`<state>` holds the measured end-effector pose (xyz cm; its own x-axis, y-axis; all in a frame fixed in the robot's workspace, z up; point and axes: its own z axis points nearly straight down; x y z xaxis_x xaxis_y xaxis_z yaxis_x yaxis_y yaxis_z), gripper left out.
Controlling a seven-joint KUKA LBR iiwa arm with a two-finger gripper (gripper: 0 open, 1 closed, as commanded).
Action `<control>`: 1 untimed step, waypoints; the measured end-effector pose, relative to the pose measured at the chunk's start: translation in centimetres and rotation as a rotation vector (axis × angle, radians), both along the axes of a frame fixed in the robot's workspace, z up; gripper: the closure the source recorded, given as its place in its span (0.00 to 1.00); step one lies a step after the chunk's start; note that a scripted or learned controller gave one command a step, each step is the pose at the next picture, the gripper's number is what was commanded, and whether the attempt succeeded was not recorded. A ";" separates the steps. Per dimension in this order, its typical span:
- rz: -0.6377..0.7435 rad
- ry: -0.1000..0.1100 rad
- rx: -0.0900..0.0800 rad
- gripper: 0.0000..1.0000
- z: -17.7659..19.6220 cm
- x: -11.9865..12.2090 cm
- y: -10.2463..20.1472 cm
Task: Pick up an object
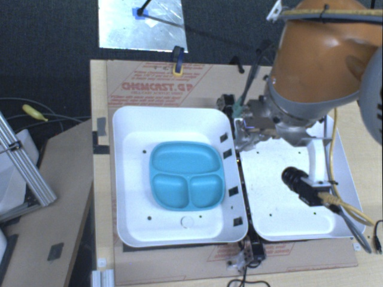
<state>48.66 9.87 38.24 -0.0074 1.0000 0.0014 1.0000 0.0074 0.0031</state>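
Observation:
A light blue plate (184, 176) with three compartments lies flat in the middle of the left bin (128, 160). My gripper (244, 128) hangs over the far left corner of the right bin (281, 220), close to the divider between the two bins. The big orange and grey wrist above it hides most of the gripper and the back of the right bin. Nothing can be seen held in it.
A small pale ring (187, 222) shows faintly on the left bin's floor, in front of the plate. Both bins rest on a cardboard sheet (155, 85). A shiny metal sheet (142, 17) lies behind them, and a metal frame (21, 166) stands at the left.

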 end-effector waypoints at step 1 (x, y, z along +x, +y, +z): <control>-0.007 -0.002 -0.001 1.00 2.4 1.6 -2.1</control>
